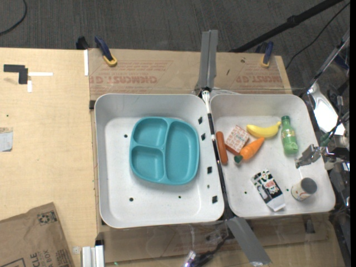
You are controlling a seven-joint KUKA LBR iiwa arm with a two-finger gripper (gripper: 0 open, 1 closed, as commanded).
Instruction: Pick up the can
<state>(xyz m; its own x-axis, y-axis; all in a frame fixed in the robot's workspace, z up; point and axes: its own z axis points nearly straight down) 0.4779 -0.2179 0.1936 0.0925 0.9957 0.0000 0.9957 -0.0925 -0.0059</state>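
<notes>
Presently the jaws [309,156] are seen at the right rim of the right bin [261,100], as a small metallic shape whose opening cannot be told from this slanted view; nothing is seen held between them. Just below them, near the bin's lower right corner, the can [303,189] is found, short and pale with a grey top, apart from the jaws. To its left a black-and-white carton [268,189] is laid flat on the bin floor. Further up, a green bottle [288,136] is laid near the right wall, with a yellow banana [263,130] just beside it to the left. Below the banana an orange carrot [250,149] is set at a slant, touching a small patterned box [236,138], and a sausage [222,147] is laid along the bin's left wall. The left bin [111,166] is occupied by a teal divided plate [165,150], placed near its middle. Both bins are borne side by side on the worktop [39,149], where brown cardboard [150,77] is clamped behind them.
</notes>
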